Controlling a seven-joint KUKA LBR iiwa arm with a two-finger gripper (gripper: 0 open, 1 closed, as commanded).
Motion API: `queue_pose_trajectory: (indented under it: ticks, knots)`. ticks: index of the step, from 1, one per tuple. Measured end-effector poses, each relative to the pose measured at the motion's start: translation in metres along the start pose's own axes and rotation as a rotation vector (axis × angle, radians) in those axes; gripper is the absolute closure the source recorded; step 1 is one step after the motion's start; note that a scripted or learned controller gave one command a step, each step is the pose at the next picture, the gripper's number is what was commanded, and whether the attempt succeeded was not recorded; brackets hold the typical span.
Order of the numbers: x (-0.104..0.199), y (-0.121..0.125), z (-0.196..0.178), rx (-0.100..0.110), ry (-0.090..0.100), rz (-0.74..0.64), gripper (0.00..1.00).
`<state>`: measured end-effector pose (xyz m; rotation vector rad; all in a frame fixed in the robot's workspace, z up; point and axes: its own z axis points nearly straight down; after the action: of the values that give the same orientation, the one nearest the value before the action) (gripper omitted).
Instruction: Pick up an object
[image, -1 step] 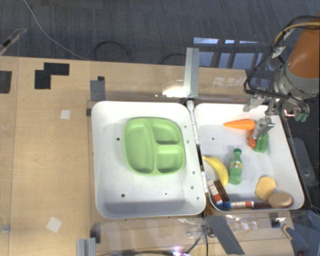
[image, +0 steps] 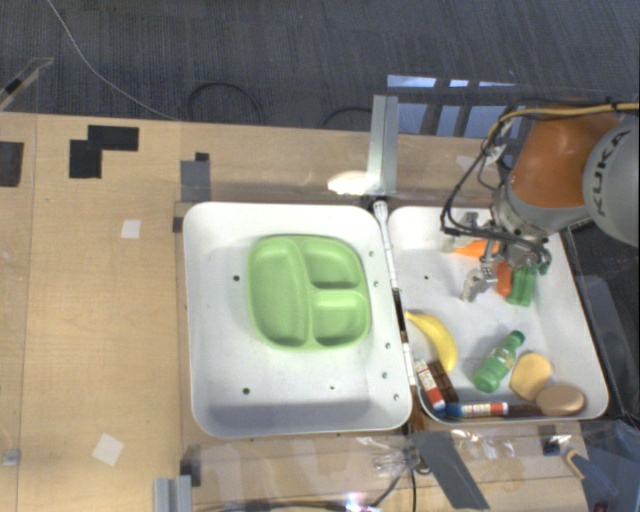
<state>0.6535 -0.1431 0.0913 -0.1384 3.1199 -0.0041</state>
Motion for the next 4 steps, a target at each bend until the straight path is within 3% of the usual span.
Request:
queue_pose_trajectory:
  ticks: [1, 2, 3, 4]
  knots:
    - [0.081, -0.011, 0.000, 0.000, 0.006, 0.086, 0.00]
    - [0.025, -0.030, 0.003, 0.000, 0.006, 0.079, 0.00]
    - [0.078, 0.005, 0.000, -0.001, 0.005, 0.101, 0.00]
    - [0.021, -0.015, 0.003, -0.001, 0.006, -0.010, 0.00]
